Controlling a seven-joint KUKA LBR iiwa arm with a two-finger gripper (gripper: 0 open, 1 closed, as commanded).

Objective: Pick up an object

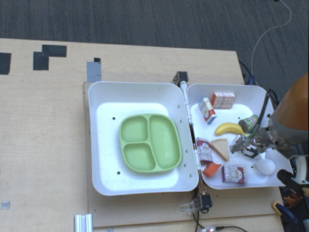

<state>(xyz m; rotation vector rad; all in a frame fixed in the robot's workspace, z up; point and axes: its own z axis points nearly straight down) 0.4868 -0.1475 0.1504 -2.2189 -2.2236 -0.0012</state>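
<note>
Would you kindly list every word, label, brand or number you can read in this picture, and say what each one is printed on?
None can be read.
Red and white carton: print too blurred.
Small carton beside it: print too small.
Packet by the divider: blurred.
Red and white packet at the near edge: blurred.
Green can near the claw: label illegible.

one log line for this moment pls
gripper low in right bin | beside banana, sandwich slice | grasp: unclear | left bin: green tray
</note>
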